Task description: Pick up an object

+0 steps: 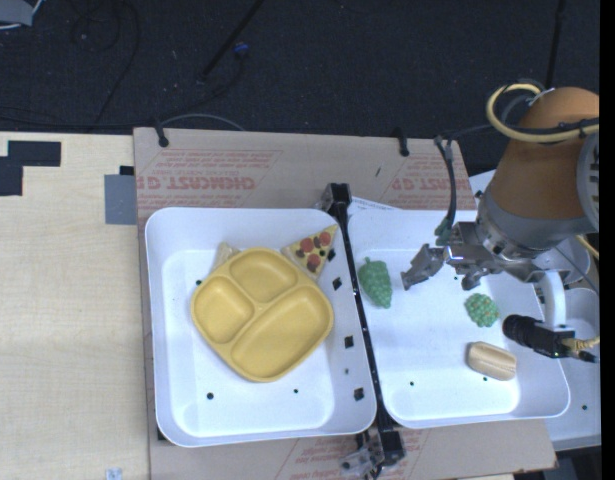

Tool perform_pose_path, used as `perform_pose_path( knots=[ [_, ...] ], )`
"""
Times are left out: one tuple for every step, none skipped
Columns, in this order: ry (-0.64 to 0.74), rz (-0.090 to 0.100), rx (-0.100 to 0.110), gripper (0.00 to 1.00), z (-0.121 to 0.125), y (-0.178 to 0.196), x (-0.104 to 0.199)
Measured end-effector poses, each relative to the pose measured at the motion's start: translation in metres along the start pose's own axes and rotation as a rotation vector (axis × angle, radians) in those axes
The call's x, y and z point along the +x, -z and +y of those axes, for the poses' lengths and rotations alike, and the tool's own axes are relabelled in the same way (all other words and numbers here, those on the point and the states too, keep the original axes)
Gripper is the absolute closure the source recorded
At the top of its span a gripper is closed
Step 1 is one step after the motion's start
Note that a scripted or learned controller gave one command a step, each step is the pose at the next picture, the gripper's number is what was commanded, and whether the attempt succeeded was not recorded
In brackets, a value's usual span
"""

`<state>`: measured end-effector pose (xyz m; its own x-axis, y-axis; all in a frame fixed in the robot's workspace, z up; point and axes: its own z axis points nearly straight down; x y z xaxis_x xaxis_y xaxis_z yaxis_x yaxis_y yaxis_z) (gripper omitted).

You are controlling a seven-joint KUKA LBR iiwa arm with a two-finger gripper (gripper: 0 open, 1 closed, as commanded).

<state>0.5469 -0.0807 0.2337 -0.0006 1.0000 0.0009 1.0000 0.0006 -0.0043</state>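
My gripper (447, 271) hangs over the right bin (547, 408), open, with nothing between its fingers. A green leafy toy (375, 282) lies to its left near the divider. Just below and right of the gripper is a small green broccoli-like piece (481, 309). A tan bread roll (491, 360) rests nearer the bin's front. In the left bin (177, 408) a yellow divided plate (263, 313) lies flat, and a toy pizza slice (315, 250) sits at its upper right.
A black divider (352, 308) runs between the two bins. Cardboard (247, 173) lies under the bins at the back. The grey and orange arm (542, 178) stands over the right bin's far right corner.
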Motion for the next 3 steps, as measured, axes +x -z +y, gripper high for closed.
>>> perform_pose_path(
  knots=[
    [-0.001,0.001,0.005,0.0,-0.011,-0.052,0.0],
    [-0.001,0.001,0.005,0.0,-0.014,-0.097,-0.005],
    [-0.002,0.0,0.0,0.0,-0.014,-0.148,-0.004]
  ],
)
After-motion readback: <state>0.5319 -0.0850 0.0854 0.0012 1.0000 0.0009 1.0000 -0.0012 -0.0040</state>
